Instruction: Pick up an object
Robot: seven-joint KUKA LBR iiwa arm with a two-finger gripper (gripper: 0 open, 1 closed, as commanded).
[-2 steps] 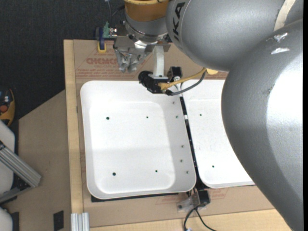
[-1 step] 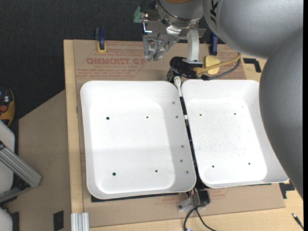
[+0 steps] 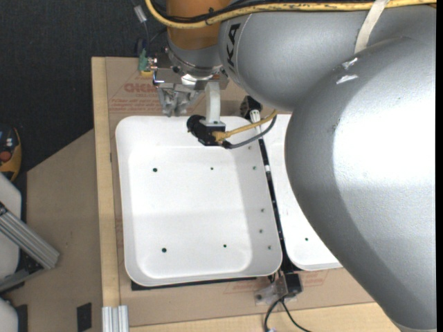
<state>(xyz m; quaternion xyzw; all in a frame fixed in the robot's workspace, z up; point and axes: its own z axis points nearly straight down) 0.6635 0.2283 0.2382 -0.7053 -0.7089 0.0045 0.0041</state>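
Observation:
My gripper (image 3: 173, 104) hangs over the far rim of the left bin (image 3: 131, 206), near that bin's back left corner, under the orange band of the wrist. I see nothing between its tips from this angle. The left bin's white floor shows a few small dark dots. The big grey arm covers most of the right bin (image 3: 311, 254).
Both bins rest on a brown cardboard sheet (image 3: 104, 151) on the bench. A dark gap with a black strip (image 3: 271, 192) separates the bins. A metal rail (image 3: 28, 237) lies at the left, outside the board. A small clip and cable (image 3: 280, 292) sit at the front edge.

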